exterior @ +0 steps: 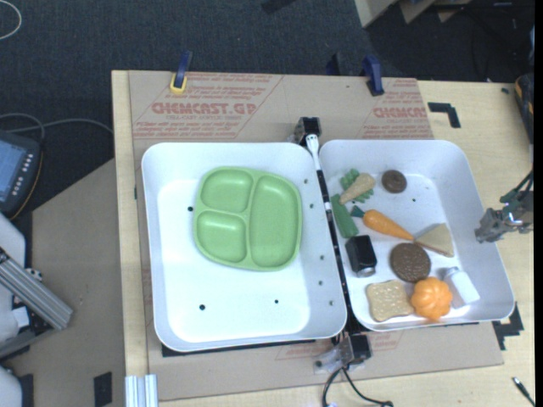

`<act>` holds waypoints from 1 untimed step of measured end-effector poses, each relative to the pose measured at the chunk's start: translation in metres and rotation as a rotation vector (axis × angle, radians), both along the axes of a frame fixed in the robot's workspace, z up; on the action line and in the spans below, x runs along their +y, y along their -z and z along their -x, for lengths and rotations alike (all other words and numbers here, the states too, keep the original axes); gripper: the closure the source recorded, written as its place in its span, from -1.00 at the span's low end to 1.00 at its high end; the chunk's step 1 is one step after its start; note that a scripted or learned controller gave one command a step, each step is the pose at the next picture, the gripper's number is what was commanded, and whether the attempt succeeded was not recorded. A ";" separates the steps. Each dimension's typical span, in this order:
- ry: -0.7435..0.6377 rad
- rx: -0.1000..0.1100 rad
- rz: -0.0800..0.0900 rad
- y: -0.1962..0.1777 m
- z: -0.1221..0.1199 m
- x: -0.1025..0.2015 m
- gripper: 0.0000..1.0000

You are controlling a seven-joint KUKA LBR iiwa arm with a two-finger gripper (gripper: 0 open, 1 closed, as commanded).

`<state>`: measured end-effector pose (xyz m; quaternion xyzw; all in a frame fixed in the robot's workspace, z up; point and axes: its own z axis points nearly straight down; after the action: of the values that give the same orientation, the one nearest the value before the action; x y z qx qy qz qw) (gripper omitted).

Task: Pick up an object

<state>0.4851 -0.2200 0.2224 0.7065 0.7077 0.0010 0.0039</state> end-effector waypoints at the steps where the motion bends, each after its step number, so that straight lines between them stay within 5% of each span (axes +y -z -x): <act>1: -0.003 0.003 -0.003 -0.006 -0.012 0.043 1.00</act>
<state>0.4971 -0.1767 0.2289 0.7053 0.7089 0.0010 0.0018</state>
